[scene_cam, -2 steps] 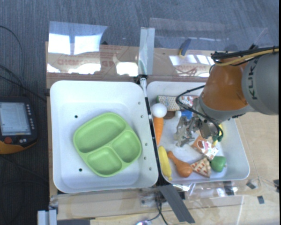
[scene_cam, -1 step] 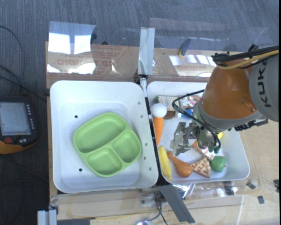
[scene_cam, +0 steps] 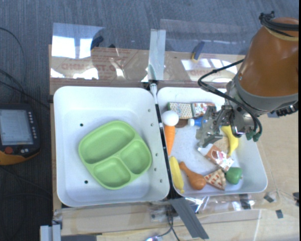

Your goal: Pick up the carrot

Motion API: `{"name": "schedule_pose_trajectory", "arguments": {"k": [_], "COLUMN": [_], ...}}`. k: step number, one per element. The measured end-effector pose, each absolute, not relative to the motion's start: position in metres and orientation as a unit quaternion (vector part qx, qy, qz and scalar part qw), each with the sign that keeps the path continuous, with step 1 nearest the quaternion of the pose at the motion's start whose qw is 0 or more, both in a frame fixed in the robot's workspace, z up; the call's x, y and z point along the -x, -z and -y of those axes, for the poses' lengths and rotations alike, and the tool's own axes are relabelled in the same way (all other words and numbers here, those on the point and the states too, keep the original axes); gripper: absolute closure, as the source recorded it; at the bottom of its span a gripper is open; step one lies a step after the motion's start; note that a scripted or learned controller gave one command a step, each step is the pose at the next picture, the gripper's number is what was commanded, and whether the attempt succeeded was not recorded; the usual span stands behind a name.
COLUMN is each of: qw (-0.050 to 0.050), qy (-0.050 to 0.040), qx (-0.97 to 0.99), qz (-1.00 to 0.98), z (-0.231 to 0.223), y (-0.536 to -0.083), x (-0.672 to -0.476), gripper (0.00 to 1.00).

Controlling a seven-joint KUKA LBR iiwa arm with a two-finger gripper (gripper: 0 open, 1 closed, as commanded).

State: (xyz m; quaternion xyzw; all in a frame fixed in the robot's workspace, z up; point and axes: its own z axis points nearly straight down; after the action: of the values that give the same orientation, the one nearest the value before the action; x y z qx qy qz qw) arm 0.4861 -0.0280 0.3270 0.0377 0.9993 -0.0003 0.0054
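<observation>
Here jaws (scene_cam: pixel 209 134) hover empty, right of carrot (scene_cam: pixel 169 138), apart.

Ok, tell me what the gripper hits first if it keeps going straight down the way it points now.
Probably the red-and-white packet, which lies just below the gripper in the right bin. Depth is hard to judge from this slanted view, so it might land on bare bin floor beside it. The carrot lies off to the left, out of that line.

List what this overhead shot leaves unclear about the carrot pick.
- Gripper: finger state, blurred and dark under the arm's wrist in the camera view.
- Carrot: its left side, hidden against the right bin's wall.
- Banana: upper end, covered by the gripper body and cables.
- Box: label print too small to read.
</observation>
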Motion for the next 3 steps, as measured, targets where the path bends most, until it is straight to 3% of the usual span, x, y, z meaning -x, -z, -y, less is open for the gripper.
{"name": "schedule_pose_trajectory", "arguments": {"k": [1, 2, 3], "qw": [-0.001, -0.001, 0.008], "qy": [-0.0004, 0.0002, 0.0009], "qx": [0.056, 0.104, 0.085], "qz": [-0.998, -0.995, -0.996], "z": [-0.02, 0.029, 0.001], "y": [-0.244, -0.2, -0.379], "x": [-0.506, -0.512, -0.509], "gripper": [1.0, 1.0, 1.0]}}
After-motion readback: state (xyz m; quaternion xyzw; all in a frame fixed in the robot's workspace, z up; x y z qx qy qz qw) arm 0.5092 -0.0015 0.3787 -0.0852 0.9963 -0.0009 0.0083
